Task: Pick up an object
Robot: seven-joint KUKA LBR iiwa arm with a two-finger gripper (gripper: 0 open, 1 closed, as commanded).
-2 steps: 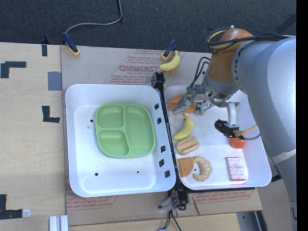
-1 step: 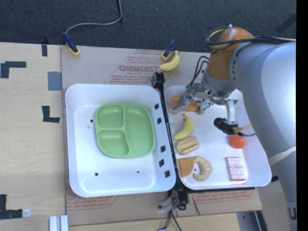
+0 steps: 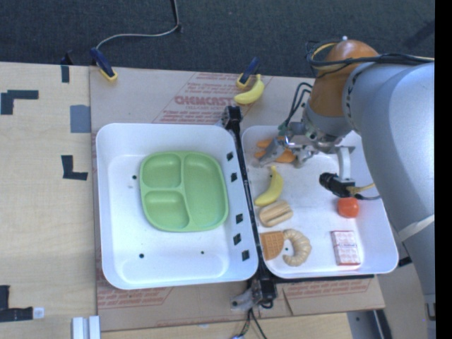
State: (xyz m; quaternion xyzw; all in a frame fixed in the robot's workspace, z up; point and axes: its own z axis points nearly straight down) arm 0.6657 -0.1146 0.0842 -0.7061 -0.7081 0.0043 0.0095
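The gripper (image 3: 288, 149) is low in the right bin (image 3: 374, 256), at its far left corner. It sits right over an orange thing (image 3: 272, 151). I cannot tell if it holds it. A banana (image 3: 271, 188) lies just below. The brown board (image 3: 191, 101) under the bins has red letters that say "CHEMCAST".

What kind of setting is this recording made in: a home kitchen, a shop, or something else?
Most likely a lab bench for robot grasping trials. Two white bins sit on clamped cardboard, one holding a green divided plate, the other toy food such as a banana and a tomato, with the arm's gripper over it.
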